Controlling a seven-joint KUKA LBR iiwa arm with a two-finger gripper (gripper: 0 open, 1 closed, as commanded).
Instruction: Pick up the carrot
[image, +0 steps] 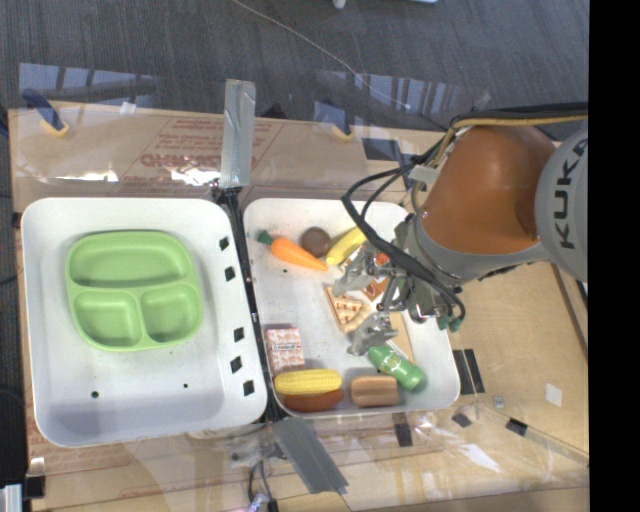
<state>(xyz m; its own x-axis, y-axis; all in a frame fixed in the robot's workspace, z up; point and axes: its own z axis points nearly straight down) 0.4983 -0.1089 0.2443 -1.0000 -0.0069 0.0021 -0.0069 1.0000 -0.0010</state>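
Though the carrot (294, 253) looks like a light, hard plastic toy, its smooth tapered body may slip, so the thick middle seems the best hold. It lies at the far left of the right bin (440, 385), beside a brown ball (315, 240). The gripper (378, 300) hovers right of it over a waffle (349, 306); I cannot tell its opening.

The carrot (292, 253) is orange with a small green top at its left end. It lies flat, slanting down to the right, near the upper left corner of the right bin (438, 390).
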